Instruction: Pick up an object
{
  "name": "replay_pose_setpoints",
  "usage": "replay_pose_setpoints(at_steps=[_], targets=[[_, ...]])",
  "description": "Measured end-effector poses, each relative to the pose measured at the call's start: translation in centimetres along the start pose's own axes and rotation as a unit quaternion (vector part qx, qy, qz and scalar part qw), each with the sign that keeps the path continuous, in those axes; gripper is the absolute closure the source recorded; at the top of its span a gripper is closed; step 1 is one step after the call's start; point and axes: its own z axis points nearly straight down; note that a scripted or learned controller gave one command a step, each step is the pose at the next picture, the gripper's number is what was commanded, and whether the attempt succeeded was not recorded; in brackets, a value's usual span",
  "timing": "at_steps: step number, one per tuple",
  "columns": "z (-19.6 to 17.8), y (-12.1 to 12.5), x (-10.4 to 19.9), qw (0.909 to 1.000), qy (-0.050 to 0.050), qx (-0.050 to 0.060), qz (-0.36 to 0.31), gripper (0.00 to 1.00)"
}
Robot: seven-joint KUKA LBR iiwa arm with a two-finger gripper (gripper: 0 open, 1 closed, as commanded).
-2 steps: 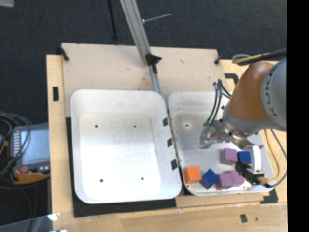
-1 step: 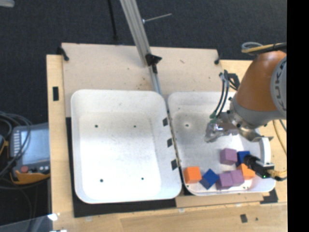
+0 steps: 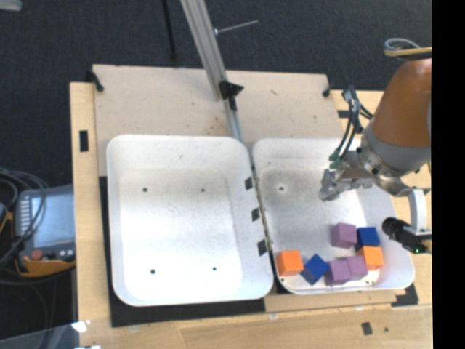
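Nearest the camera, along the front wall of the right bin (image 3: 305, 155), lay a cluster of small blocks: an orange block (image 3: 290, 262) at the left, a dark blue block (image 3: 315, 268) just beside it, then two purple blocks (image 3: 347, 270) touching one another. Behind those sat another purple block (image 3: 344, 235), a blue block (image 3: 368, 237) and a second orange block (image 3: 373, 257), all packed close together in the bin's near right corner. The gripper (image 3: 333, 186) hung over the middle of the same bin, well apart from the cluster and farther from the camera, with the grey arm and its orange band (image 3: 407, 111) reaching in from the right. How far the jaws stood open could not be told (they were small and blurred against the white floor), and nothing could be made out between them. The left bin (image 3: 182, 217) sat beside the right one on the worktop (image 3: 174, 97).
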Motion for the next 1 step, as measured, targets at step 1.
replay_pose_setpoints(at_steps=[1], targets=[[1.2, -0.12, 5.15, 1.0, 0.001, 0.004, -0.001, 1.0]])
